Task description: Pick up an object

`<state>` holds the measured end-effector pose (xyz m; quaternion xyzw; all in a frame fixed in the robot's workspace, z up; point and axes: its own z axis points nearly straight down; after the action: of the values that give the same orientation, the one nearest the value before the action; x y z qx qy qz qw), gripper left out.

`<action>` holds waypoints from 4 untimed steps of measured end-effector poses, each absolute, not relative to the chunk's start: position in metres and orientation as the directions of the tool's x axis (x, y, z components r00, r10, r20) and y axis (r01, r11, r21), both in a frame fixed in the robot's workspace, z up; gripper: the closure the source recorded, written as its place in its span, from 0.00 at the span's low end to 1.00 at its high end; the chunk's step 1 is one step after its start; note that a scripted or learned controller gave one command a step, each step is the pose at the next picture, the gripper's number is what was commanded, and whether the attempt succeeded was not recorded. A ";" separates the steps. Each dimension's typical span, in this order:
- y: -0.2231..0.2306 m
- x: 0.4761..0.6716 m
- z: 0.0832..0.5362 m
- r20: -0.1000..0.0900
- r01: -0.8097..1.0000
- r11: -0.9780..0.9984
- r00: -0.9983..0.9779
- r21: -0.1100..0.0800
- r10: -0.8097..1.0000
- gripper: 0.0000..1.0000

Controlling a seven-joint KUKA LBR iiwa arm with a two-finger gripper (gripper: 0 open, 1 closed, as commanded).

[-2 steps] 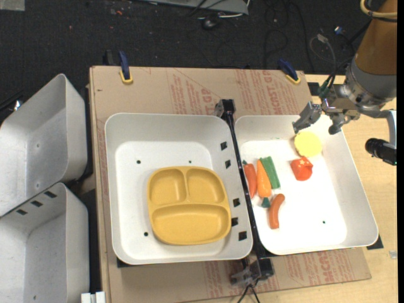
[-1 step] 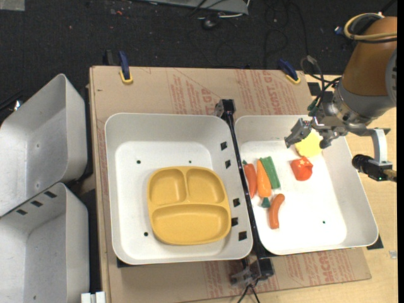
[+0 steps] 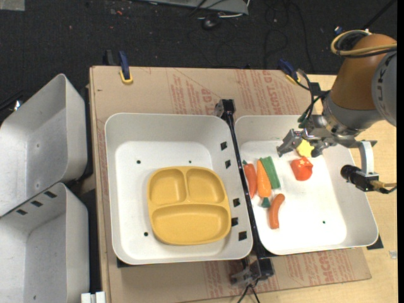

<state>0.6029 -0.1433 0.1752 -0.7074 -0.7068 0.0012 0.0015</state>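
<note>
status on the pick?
Gripper over yellow item, right bin; grip unconfirmed. Red item beside it. Nothing blocking.

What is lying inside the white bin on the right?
In the right bin: a carrot, a green stick, a sausage, a red pepper, and a yellow item partly covered by the gripper.

two white bins sit side by side on the desk. one yellow divided tray, one carrot, one green stick, one orange stick, one sausage, one red piece, one yellow piece.
</note>
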 end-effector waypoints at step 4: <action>-0.154 0.602 0.229 -0.001 1.000 0.002 -0.002 0.004 1.000 1.00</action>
<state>0.6019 -0.1540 0.2294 -0.7064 -0.7078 -0.0009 -0.0017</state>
